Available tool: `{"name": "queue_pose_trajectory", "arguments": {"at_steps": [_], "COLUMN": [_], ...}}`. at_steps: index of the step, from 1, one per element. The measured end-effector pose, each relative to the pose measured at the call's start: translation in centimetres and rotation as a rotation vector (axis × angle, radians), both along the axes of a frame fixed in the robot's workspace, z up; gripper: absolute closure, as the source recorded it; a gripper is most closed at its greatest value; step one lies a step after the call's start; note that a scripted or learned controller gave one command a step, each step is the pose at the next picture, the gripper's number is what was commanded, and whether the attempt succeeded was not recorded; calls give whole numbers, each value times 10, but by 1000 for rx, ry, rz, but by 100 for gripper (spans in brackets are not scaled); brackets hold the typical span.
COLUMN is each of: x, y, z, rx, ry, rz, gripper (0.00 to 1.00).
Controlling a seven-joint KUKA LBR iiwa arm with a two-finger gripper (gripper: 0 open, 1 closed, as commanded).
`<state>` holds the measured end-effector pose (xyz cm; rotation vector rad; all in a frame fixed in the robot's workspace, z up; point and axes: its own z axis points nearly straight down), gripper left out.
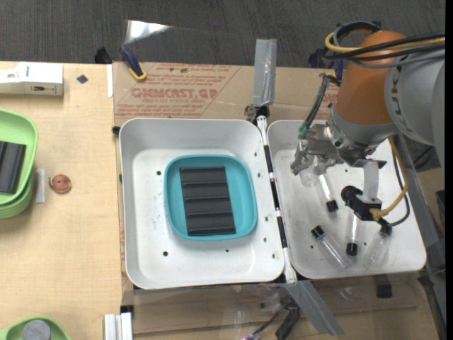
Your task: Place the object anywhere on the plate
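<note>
Green tray (pixel 21 129) at far left, small copper-coloured disc (pixel 61 183) beside it, printed cardboard (pixel 177 83) behind the bins

plate (pixel 245 190): teal plastic, smooth, semi-gloss | insert (pixel 207 200): black, ribbed, matt | bins (pixel 141 211): white plastic, smooth, scuffed | tubes (pixel 331 246): clear plastic, glossy, blk caps | bench (pixel 64 261): pale wood, matt | cardboard (pixel 177 87): brown, printed, matt | arm (pixel 417 94): grey, satin; band orange, glossy

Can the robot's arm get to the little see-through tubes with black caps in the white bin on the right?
Probably yes. The grey arm's gripper hangs right over the right white bin, and the clear plastic tubes with black caps lie loose on its floor just below it, with nothing covering them.
</note>
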<state>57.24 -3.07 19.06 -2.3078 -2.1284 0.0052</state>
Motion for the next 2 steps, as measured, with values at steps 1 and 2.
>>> {"name": "queue_pose_trajectory", "arguments": {"at_steps": [1,2], "x": [-25,-25], "y": [80,79], "z": [0,0], "rx": [0,0], "ry": [1,0], "rz": [161,162], "gripper": [100,0]}}
